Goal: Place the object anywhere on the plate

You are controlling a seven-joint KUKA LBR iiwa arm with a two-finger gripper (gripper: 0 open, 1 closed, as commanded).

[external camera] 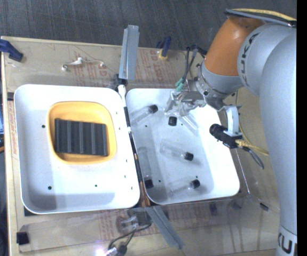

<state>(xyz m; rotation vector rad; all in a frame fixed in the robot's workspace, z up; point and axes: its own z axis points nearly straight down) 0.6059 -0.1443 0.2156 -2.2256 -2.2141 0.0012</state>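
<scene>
Reaching arm (260,63): grey with an orange band, it comes in from the right and bends down over the upper part of the right bin.
Bench (62,57): bare wood under both bins, with blue clamps along its far edge.
Left bin (30,185): shallow and white; it holds the plate.
Right bin (222,175): shallow and white, touching the left bin along a middle seam; it holds the vials.
Plate (81,109): yellow with rounded corners, lying flat in the left bin with a dark ribbed block (81,137) on it.
Gripper (181,106): low over the far part of the right bin, its see-through fingers spread apart, nothing between them.
Vials: four clear ones with black caps lie apart on the right bin's floor, one near the far left corner (144,112), one mid-floor (177,152), one toward the near edge (185,185), one along the left wall (144,169).
Loose cap (172,121): small and black, just below the fingertips.
</scene>
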